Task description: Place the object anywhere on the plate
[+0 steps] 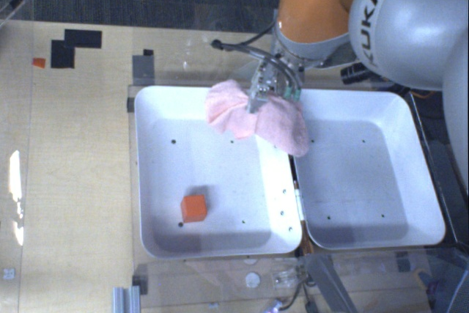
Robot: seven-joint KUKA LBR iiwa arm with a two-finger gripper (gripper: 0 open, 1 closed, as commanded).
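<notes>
A pink cloth (249, 117) hangs bunched and draped above the back edge of the left bin (157, 157), reaching over the divider toward the right bin (366, 179). My gripper (262, 93) comes down into the cloth's top from the orange-banded wrist and is shut on the cloth, which dangles from its fingers. A small orange block (194, 208) lies on the floor of the left bin near the front left. I see no plate in either bin.
The arm's grey and orange body (366, 4) fills the upper right, over the back of the right bin. Black markers (69, 48) and a small orange tag (38, 63) sit on the wooden bench at the far left.
</notes>
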